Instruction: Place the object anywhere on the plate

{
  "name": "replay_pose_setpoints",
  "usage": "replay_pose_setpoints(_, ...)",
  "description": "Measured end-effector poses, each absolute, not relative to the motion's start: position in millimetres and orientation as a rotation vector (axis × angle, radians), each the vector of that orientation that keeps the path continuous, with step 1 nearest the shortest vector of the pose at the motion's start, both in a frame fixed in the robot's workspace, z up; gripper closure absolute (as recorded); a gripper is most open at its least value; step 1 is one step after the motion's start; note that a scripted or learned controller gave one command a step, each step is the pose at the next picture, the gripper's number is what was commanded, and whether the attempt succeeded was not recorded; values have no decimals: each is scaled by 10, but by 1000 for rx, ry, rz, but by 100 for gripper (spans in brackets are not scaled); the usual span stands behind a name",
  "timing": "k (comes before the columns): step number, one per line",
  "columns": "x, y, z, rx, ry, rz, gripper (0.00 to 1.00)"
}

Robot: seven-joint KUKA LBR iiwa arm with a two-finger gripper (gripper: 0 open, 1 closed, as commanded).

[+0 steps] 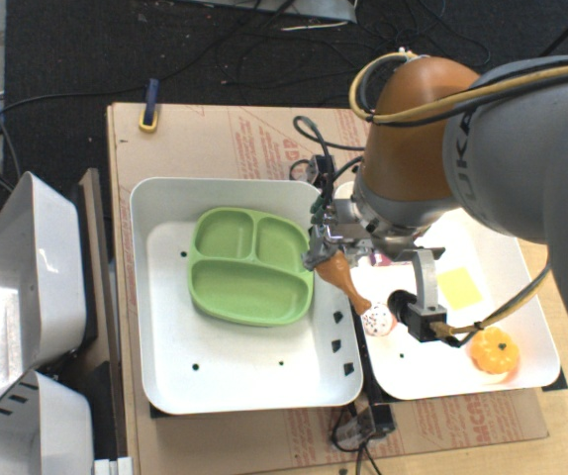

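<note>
Left of centre: green plate (249, 267) with three compartments, in left bin (165, 364). Centre: gripper (320, 245) at plate's right rim, over the wall between bins, under the grey and orange arm (432, 146). Cannot tell finger state. Brown object (341, 280) slanting down-right just below gripper, touching or nearly so; grip unclear. Right bin (536, 364): yellow square (459, 288), orange fruit (493, 351), speckled white piece (377, 320).
</note>
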State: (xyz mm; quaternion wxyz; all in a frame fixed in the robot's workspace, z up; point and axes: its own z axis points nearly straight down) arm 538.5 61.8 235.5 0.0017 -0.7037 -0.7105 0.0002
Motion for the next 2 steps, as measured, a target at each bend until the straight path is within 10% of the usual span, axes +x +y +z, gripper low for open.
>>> replay_pose_setpoints(1,5200,1047,2257,-2212,-2227,3,100)
replay_pose_setpoints(2,5207,1026,2260,-2219,-2222,2,0)
